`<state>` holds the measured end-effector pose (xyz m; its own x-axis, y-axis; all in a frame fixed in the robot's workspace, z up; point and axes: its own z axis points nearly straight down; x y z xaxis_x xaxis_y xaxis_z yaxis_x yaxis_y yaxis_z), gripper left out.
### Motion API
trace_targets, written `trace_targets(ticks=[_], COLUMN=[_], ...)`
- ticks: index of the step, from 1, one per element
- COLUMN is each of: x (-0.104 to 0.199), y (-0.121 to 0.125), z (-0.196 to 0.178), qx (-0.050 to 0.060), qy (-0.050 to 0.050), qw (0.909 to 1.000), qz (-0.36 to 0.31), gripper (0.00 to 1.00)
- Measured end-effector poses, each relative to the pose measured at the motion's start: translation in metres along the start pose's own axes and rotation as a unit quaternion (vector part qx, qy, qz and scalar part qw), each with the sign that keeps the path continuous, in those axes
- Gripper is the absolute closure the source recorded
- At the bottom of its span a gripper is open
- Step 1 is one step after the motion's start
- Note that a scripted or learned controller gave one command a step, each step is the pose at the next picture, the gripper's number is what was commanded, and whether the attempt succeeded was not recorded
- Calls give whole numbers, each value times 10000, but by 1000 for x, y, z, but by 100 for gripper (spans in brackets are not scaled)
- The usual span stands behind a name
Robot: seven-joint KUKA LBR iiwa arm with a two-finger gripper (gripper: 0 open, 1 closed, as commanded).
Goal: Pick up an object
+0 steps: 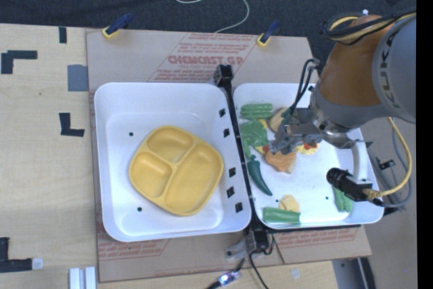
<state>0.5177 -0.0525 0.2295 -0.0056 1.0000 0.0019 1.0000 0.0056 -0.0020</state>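
Note:
The right bin (318, 183) holds several toy foods. An orange wedge like a pizza slice (281, 160) lies near its middle. Around the wedge are a leafy green piece (254, 132), a ridged green piece (257, 109), a dark green pepper (259, 176), a green cucumber (281, 215), a small yellow piece (289, 202) and a beige round piece (277, 120). My gripper (287, 139) hangs low over the bin, right at the wedge's upper edge. The wrist hides the spot where it meets the food.
A yellow divided plate (176, 169) lies in the left bin (111, 145). The divider between the bins (233, 145) runs just left of the greens. Another green piece (343, 200) lies by the right bin's far wall, under a black cable fitting (338, 178).

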Motion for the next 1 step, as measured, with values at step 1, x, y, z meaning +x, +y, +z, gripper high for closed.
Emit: trace_targets(ticks=[1], x=[0], y=[1], z=[6], qx=[8], qy=[-9], qw=[10000], qz=[23], gripper=[100])
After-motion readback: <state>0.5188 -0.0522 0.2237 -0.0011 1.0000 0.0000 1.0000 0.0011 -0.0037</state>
